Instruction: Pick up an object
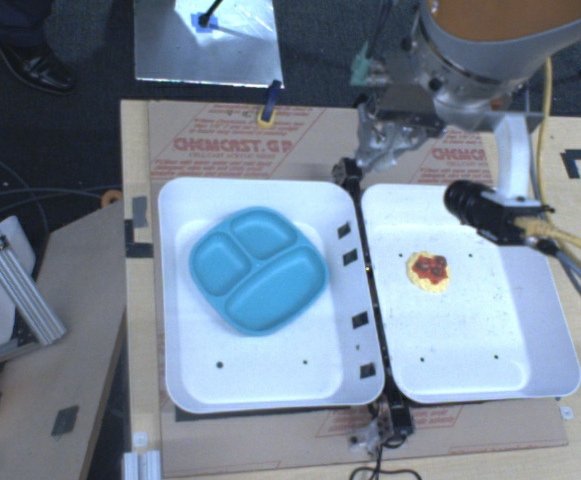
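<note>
The pizza point(429, 271) lies flat, mid right bin point(530, 368), well apart from every wall. Risk: a thin, flat item may slip the pincer point(385, 148), or tips may strike the bin floor. Pincer state: cannot tell; it hangs above the far rims, near the divider. The plate point(258, 268) occupies the left bin point(185, 368). Open floor surrounds the pizza.

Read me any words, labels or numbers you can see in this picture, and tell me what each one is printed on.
"CHEMCAST GP": red print on the brown sheet under the bins, behind the left bin.
More red print on the same sheet behind the right bin, partly hidden by the arm; too cut off to read.
The blue divided plate and the small yellow and red item bear no readable text.
</note>
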